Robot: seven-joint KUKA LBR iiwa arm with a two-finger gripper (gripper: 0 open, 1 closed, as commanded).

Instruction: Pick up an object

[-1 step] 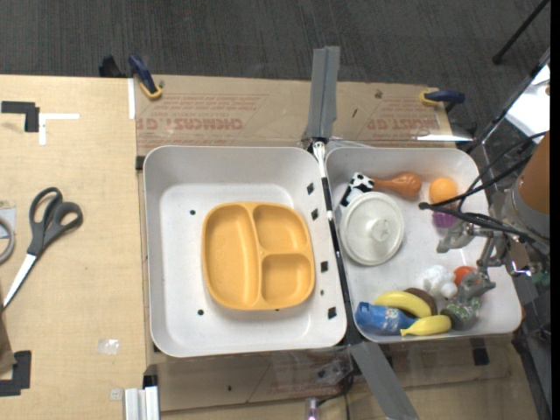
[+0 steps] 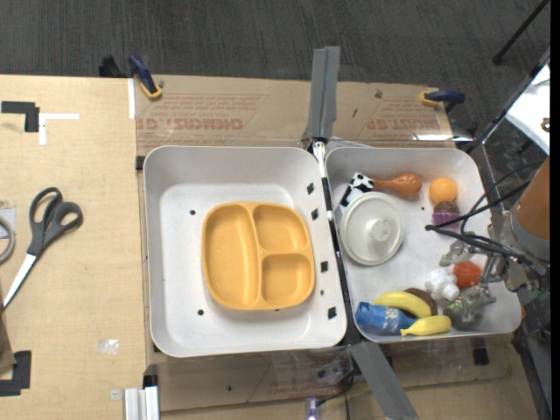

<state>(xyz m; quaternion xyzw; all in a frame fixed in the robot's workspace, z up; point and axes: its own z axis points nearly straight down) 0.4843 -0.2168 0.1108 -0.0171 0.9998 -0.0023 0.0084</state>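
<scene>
- Two bananas (image 2: 418, 311) are lying beside a blue object (image 2: 378, 319) at the near wall of the right bin (image 2: 398, 154).
- The pincer (image 2: 470, 283) is hovering low at that bin's right side, over a red object (image 2: 466, 273); whether it is open or closed cannot be told.
- A white lidded bowl (image 2: 373, 228) is sitting at the bin's middle-left.
- A drumstick (image 2: 401, 183) and an orange ball (image 2: 444, 189) are resting near its far wall.
- A yellow divided plate (image 2: 259, 255) is lying in the left bin (image 2: 171, 261).
</scene>
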